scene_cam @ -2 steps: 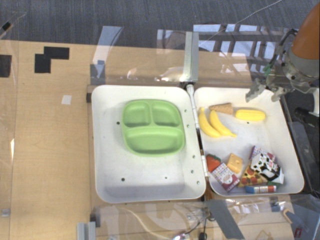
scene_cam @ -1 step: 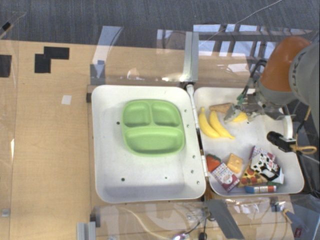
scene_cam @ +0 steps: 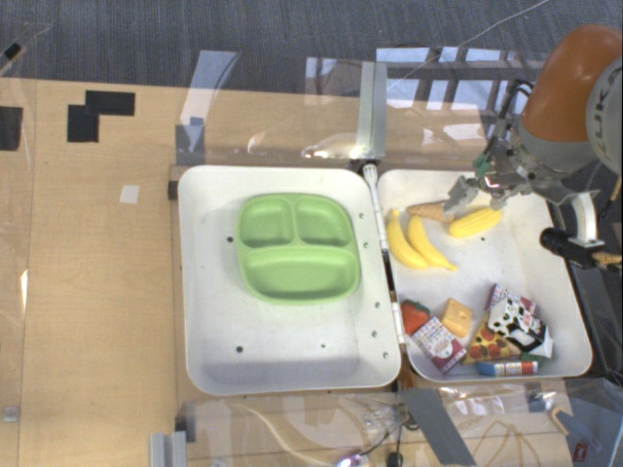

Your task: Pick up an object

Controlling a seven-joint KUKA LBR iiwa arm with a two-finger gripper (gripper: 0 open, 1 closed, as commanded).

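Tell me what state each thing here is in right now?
Gripper: low over the right bin, at the yellow piece.
Yellow piece: lying in the bin.
Bananas: lying flat, untouched.
Green tray: flat in the left bin, compartments bare.
Cartons: heaped in the right bin's near corner.

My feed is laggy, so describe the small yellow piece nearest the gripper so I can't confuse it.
Look in the right white bin, at its far end. Under the gripper lies a short yellow plastic lemon-like piece. It is stubby and lies alone, unlike the long paired yellow toy bananas beside the divider.
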